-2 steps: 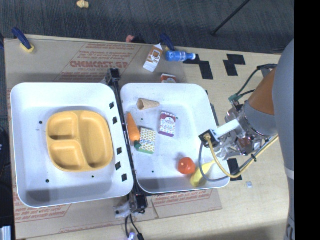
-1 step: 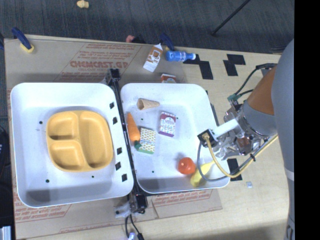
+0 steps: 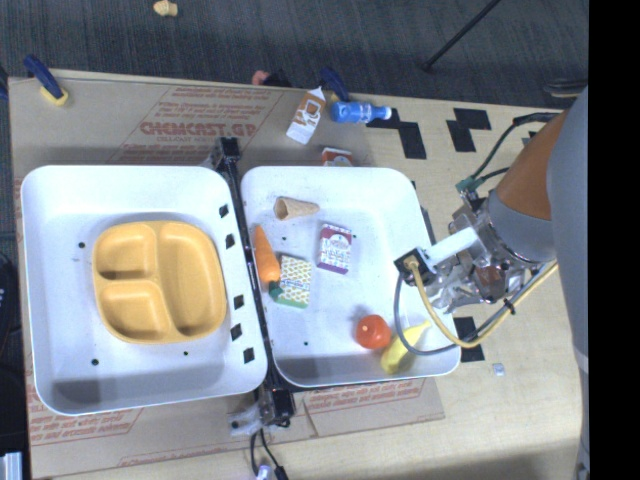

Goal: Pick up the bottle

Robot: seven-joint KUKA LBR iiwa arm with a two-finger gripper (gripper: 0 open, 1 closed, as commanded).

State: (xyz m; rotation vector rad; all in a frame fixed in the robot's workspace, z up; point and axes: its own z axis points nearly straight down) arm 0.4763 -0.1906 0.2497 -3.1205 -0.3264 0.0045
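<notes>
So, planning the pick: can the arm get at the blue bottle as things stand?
Probably yes. The bottle lies on the bench outside the bins, with only a small carton beside it; the pincer sits apart, by the right bin's edge.

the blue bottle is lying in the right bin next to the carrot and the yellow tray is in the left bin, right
Not quite. In the camera view the blue bottle lies on the bench beyond the right bin, outside it, not beside the carrot. The yellow tray is indeed in the left bin.
</notes>
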